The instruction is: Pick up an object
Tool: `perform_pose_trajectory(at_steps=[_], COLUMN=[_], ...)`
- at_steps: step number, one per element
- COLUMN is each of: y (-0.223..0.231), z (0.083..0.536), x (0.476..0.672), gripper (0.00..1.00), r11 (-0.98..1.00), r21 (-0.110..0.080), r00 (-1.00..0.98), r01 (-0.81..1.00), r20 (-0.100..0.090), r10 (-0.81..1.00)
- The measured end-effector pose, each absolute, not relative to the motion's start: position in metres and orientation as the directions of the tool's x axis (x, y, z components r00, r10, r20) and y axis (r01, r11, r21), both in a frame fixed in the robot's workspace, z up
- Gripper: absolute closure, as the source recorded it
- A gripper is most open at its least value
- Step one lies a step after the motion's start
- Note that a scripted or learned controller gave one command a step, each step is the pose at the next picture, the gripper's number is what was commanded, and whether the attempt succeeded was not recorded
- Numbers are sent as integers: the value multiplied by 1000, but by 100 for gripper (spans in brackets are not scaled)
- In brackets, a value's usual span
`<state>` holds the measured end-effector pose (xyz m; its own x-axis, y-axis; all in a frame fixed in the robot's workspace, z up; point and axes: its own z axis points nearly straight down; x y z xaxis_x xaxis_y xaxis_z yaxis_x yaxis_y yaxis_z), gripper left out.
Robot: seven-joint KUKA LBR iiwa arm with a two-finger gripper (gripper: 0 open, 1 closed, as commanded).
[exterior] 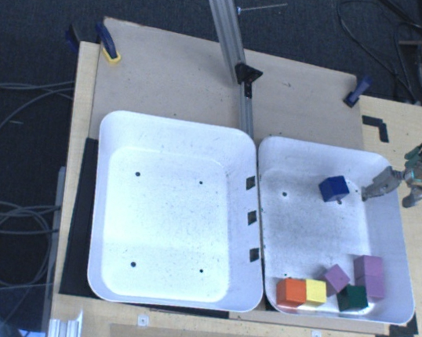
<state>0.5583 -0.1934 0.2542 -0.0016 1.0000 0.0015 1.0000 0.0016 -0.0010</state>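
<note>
- Jaws spread apart on the gripper (396, 190), and we see nothing between the fingers; it hangs over the right bin (406, 266) at its far right rim.
- Nearest us, an orange block (292, 291), yellow block (315, 291), green block (352, 298) and two purple blocks (371, 276) cluster in the bin's near corner.
- Further back, a blue block (334, 188) sits alone, just beside the gripper.

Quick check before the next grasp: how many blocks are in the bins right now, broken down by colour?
Blue block: 1
Orange block: 1
Yellow block: 1
Green block: 1
Purple blocks: 2
Total: 6, all in the right bin.
</note>
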Motion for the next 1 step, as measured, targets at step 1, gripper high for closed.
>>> perform_pose_trajectory(at_steps=[1], y=[-193], z=[254], x=[558], gripper=[0], r11=[2], r21=[-1], r00=[-2], r01=[1000], r20=[2], r10=[1000])
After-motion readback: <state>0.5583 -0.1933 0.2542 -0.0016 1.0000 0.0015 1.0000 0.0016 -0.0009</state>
